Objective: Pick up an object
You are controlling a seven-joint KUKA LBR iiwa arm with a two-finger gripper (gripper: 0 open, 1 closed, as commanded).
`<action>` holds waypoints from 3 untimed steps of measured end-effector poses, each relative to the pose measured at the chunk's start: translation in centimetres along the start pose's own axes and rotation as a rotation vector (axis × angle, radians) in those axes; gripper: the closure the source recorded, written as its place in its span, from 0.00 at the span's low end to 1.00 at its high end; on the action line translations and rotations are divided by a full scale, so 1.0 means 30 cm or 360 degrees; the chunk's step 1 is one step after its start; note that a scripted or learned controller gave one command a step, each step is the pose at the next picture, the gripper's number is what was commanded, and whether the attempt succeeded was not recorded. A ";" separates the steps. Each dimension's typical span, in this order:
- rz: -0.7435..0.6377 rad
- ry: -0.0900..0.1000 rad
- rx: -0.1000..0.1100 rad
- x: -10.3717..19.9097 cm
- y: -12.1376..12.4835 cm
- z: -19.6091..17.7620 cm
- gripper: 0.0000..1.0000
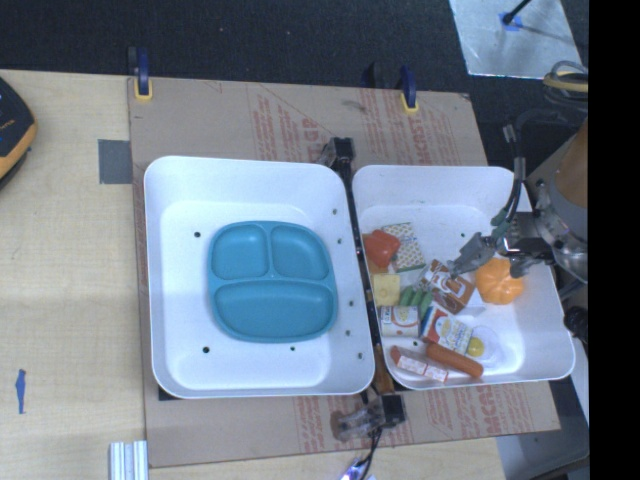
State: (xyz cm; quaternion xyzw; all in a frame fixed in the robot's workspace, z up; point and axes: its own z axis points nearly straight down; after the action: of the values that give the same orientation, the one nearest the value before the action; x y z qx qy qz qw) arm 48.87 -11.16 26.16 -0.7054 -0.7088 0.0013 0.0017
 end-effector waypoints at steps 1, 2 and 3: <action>0.0000 -0.0008 -0.0025 -0.024 -0.024 0.508 0.00; 0.0002 -0.0015 -0.0026 0.012 -0.028 0.551 0.00; 0.0004 -0.0006 -0.0013 -0.001 0.010 0.555 0.00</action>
State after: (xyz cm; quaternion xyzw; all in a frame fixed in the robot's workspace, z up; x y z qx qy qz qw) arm 49.09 -11.19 9.50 -0.7064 -0.7078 -0.0002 -0.0027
